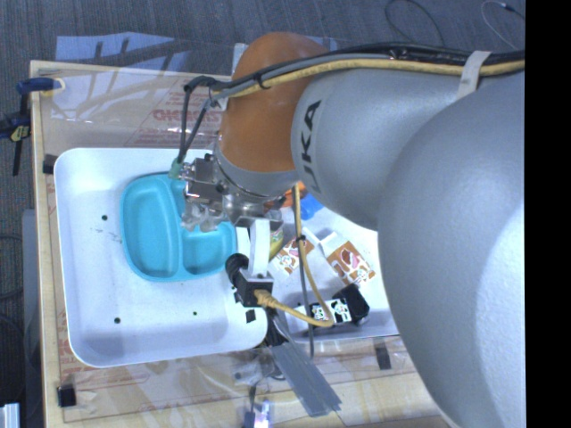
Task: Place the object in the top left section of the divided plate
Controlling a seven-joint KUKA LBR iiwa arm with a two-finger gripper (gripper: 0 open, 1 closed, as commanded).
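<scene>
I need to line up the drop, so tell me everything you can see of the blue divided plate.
The blue divided plate is a glossy, plastic-looking turquoise dish with rounded corners and raised ridges splitting it into sections. One long section on the view's left shows bare, and a smaller one lies at the lower right. It lies flat on the floor of the left white bin, toward the bin's right side. The gripper and wrist hang over its right edge, hiding that part, so any contact there cannot be judged.

Two white bins [80, 239], one blue divided plate [152, 230], several small packets [350, 266].
</scene>
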